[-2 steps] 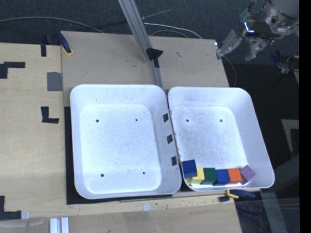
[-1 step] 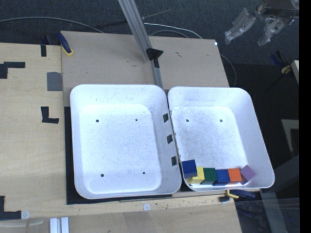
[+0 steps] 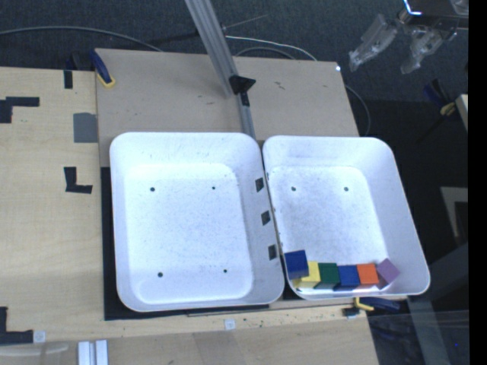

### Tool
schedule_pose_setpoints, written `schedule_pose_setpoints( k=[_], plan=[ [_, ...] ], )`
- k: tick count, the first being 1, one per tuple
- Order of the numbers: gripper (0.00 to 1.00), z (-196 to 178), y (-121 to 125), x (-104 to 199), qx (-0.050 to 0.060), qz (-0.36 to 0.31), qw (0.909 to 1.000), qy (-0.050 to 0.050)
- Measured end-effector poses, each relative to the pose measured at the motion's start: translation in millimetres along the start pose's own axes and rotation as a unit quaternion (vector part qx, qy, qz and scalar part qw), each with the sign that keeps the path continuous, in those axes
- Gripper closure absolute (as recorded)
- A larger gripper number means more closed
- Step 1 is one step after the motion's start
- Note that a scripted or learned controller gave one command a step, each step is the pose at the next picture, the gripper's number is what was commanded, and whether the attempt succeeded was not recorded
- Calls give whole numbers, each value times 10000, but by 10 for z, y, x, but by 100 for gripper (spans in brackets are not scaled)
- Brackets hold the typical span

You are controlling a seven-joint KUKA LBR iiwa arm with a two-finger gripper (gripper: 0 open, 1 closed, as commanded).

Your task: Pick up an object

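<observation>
Several small blocks lie in a row along the near wall of the right bin [image 3: 380, 158]: a blue block [image 3: 295, 262], a yellow one [image 3: 309, 279], a green one [image 3: 328, 274], another blue one [image 3: 348, 276], an orange one [image 3: 367, 274] and a purple one [image 3: 387, 269]. My gripper [image 3: 396, 48] hangs high at the top right, beyond the far edge of the bench, well away from the blocks. Its two pale fingers are spread apart with nothing between them.
The left bin [image 3: 122, 158] sits beside the right one on the wooden bench. A slanted metal pole [image 3: 213, 33] rises from behind the seam between the bins. White cables [image 3: 281, 48] run across the bench's far side.
</observation>
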State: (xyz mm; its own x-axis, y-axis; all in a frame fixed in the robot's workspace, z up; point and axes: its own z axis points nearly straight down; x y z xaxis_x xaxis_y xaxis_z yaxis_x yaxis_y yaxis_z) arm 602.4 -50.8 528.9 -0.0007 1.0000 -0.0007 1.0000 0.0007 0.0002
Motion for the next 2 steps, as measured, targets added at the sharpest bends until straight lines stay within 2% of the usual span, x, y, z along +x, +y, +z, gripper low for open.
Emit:
schedule_pose_setpoints(
  k=[1, 2],
  plan=[
    [0, -157, -691, 161, -3, -13, 10000, 8],
    [0, 1059, -1086, -501, 49, 23, 10000, 5]
  ],
)
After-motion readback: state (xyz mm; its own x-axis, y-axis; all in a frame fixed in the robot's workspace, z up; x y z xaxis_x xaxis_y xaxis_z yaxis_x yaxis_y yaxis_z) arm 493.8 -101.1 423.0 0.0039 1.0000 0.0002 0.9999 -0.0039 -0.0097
